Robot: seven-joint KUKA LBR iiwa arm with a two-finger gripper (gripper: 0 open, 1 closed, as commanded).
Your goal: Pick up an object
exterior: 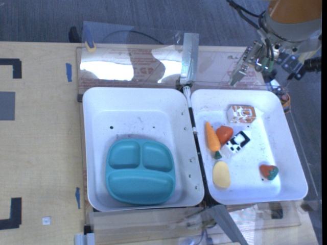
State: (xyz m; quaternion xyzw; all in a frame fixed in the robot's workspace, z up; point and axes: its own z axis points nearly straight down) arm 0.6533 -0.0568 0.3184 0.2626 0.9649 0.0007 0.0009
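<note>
My gripper [242, 70] hangs above the back rim of the right bin [291, 152], its fingers open with nothing between them. Below it in that bin lie a white and orange packet [241, 114], an orange carrot [212, 137], a red piece [224, 134] touching the carrot, and a black and white block [238, 141]. A pale yellow oval [221, 174] rests near the front. A small red and green piece [269, 172] sits at the front right. The gripper is clear of all of them.
The left bin [97, 116] holds a teal divided tray [140, 171] in its front half. A clear plastic wall [133, 60] and a grey post [189, 55] stand behind the bins. Cables and the arm's wrist [286, 14] fill the top right.
</note>
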